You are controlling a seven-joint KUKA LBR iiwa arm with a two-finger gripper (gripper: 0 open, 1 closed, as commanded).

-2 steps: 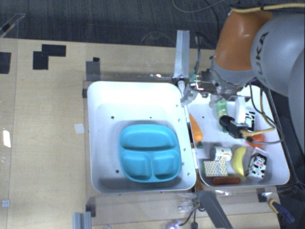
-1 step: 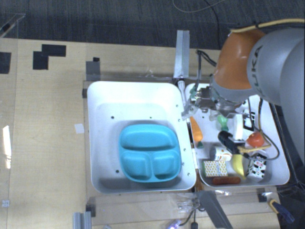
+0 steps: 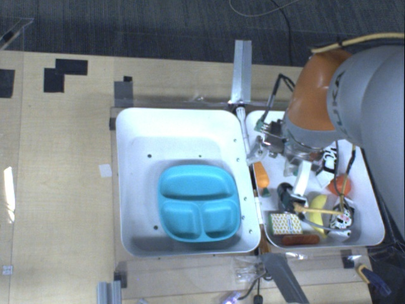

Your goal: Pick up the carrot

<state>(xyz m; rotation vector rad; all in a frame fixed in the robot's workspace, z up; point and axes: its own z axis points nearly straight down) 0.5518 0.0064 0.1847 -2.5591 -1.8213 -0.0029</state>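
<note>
One small orange carrot (image 3: 260, 175) lies by my right white bin's (image 3: 373, 233) left wall; fingers (image 3: 297, 181) alongside, grip state unclear.

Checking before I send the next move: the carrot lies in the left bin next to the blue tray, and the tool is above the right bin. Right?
Not quite. The carrot lies in the right bin, against its left wall, not in the left bin with the blue tray. The camera view shows this. The tool is indeed above the right bin.
</note>
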